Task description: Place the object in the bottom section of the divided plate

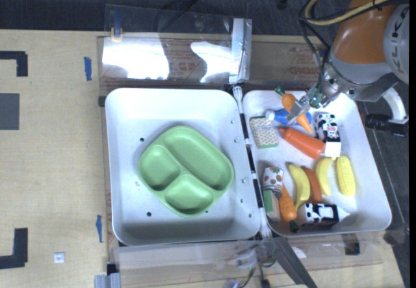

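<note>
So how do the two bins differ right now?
The left bin bears one thing, a green divided plate; the right bin bears many small toy foods, among them a corn cob and bananas. The gripper hangs over the right bin, not the left. Both are shallow and white.

Two bins are being carried side by side on the worktop (45, 170). The divided plate (185, 169) is being held in the left bin (123, 111). Toy foods (305, 170) are being kept crowded together in the right bin (374, 196), the gripper (305, 103) being positioned above that bin's rear part.
</note>
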{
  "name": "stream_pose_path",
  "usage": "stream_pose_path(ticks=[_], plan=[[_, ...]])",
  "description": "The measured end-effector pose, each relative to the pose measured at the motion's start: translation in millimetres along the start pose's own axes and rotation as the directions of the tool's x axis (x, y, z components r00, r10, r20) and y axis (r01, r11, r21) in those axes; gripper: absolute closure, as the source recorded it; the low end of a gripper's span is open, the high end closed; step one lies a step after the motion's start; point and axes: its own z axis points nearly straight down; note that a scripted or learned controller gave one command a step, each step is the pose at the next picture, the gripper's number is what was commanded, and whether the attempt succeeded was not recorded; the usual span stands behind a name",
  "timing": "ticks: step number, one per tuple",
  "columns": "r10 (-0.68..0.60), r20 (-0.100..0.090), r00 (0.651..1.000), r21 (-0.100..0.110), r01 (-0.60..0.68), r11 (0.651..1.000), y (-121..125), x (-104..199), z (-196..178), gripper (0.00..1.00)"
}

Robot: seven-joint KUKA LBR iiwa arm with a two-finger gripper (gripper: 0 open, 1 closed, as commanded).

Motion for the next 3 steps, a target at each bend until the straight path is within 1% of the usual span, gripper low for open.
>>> stream_pose_path(ticks=[1, 2, 3], plan=[[0.0, 0.0, 1.0, 0.0, 0.0, 1.0, 0.0, 0.0, -0.1, 0.0], [-0.001, 0.005, 1.0, -0.005, 0.001, 1.0, 1.6, -0.5, -11.2, 1.0], [-0.14, -0.001, 0.99, 0.0, 0.14, 0.99, -59.0, -11.0, 74.4, 1.0]])
